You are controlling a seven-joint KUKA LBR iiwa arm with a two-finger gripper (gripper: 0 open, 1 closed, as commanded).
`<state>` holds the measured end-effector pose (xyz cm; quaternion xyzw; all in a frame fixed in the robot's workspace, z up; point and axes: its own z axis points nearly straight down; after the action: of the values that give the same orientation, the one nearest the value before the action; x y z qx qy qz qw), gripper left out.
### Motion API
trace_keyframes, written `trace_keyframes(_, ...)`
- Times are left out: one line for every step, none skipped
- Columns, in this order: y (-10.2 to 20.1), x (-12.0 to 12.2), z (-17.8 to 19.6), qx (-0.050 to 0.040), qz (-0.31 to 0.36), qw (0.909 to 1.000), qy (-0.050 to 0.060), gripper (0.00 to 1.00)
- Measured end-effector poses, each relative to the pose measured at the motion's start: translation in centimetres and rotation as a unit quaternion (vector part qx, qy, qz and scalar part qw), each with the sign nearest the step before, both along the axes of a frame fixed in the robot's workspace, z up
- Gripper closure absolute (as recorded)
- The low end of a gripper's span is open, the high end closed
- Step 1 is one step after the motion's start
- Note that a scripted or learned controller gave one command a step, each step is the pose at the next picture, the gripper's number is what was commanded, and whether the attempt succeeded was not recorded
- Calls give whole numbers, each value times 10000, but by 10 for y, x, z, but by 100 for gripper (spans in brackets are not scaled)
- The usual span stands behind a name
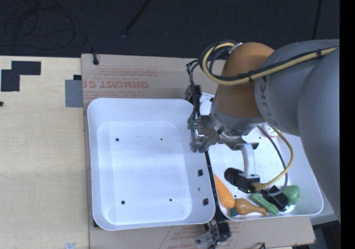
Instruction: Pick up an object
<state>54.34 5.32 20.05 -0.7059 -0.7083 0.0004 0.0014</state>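
Where cardboard [138,79] underlies two white bins [100,131], dark floor [166,9] lies beyond.

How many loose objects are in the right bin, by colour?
Orange: 2, a carrot-shaped piece and a lumpy piece
Green: 2, a rounded piece and a long piece
Black: 1, a block at the near corner
Total: 5 that I can make out; the arm hides part of the right bin.
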Motion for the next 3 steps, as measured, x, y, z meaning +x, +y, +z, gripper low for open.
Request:
trace_keyframes(36, 18, 122, 8, 6, 10000, -67, 100)
trace_keyframes(89, -5, 78, -5, 8, 10000, 28, 100)
trace_keyframes(113, -25, 96, -7, -3, 10000, 4, 100)
